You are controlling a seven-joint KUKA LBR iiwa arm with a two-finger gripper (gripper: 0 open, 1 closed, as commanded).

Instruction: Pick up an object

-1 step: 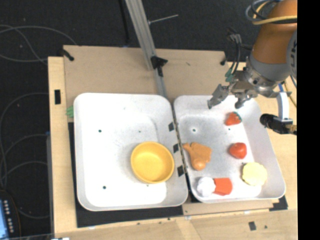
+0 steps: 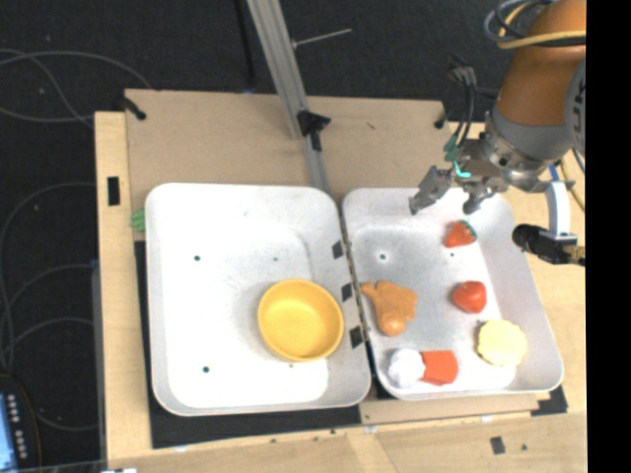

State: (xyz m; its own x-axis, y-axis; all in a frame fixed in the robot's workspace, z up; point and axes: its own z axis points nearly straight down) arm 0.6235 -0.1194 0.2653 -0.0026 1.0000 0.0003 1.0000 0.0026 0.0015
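The end effector (image 2: 453,198), fingers spread wide and holding nothing, hovers over the right bin (image 2: 394,227) with the nearest red strawberry-like piece (image 2: 458,234) just at its six o'clock.

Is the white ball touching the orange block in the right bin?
Touching. The camera view shows the white ball pressed against the left side of the orange block at the near edge of the right bin, with no bin floor visible between them.
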